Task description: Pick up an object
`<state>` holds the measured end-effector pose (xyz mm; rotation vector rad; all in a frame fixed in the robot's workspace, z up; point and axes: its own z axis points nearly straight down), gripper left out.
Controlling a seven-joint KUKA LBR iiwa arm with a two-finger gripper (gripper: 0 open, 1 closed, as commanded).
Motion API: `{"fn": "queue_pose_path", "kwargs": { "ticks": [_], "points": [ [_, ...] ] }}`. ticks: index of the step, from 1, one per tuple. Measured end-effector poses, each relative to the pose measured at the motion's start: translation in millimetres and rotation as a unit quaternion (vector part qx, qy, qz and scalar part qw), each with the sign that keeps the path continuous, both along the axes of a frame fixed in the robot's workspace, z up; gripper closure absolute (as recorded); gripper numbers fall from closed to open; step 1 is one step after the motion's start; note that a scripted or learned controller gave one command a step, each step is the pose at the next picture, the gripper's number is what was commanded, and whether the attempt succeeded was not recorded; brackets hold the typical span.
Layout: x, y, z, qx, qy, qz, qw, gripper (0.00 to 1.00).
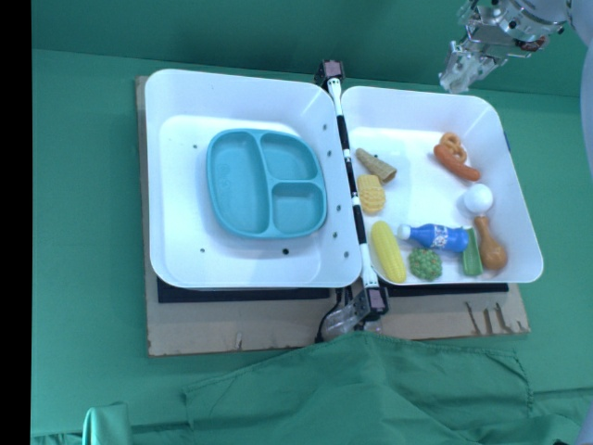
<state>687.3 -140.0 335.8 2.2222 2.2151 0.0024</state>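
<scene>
- Pincer [460,74] hovers over the right bin's [519,193] far edge; cannot tell its state.
- Nearest toy, an orange pretzel-topped sausage [455,156], lies just below it, by the bin's far right corner.

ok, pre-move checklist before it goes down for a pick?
1. hand above the right bin: not ok, it hangs over the bin's far rim, not over any toy.
2. Hand carrying nothing: ok, nothing seen between or under it.
3. Finger opening: cannot tell, too small and blurred.
4. Targets present: ok, the white ball, blue bottle, corn cob and others lie in the right bin.
5. Isolated target: ok, the ice cream cone and white ball have room around them; the bottle, green pea cluster and drumstick are crowded.
6. teal divided plate in the left bin: ok, away from the hand.
</scene>
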Motion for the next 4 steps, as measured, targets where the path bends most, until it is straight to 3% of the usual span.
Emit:
{"fn": "queue_pose_path", "kwargs": {
  "ticks": [1, 2, 3, 4],
  "points": [
    [12, 16, -100, 0.0005, 0.005, 0.001, 1.0000, 0.00],
    [14, 43, -113, -0.0004, 0.001, 0.001, 1.0000, 0.00],
    [14, 56, -50, 0.0000, -0.004, 0.001, 1.0000, 0.00],
    [4, 41, -117, -0.0004, 0.003, -0.001, 1.0000, 0.00]
  ]
}}
